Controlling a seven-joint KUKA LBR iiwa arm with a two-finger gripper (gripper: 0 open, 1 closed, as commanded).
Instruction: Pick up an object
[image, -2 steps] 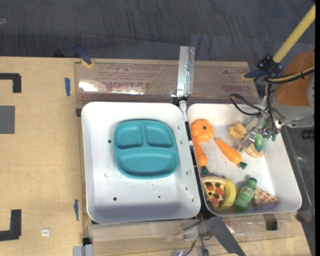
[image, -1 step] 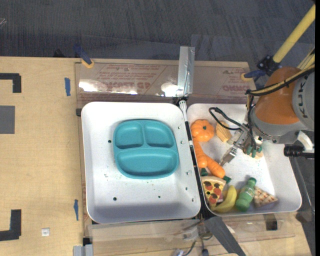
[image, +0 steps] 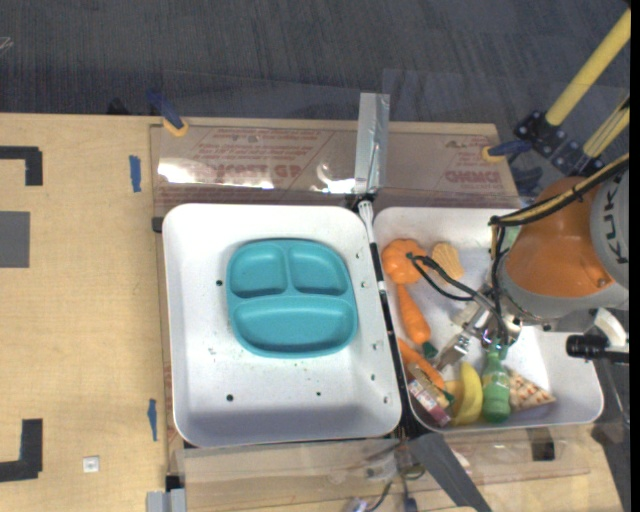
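While the gripper (image: 478, 335), claw state not discernible, is hovering lower right, the green bottle (image: 495, 388) is looking light, rigid, slippery; grip mid-body.

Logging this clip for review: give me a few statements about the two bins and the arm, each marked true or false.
1. A teal divided plate lies in the left bin. True.
2. The gripper is over the left bin. False: it is over the right bin.
3. A yellow banana lies in the right bin. True.
4. The orange carrot rests on the plate. False: it lies in the right bin.
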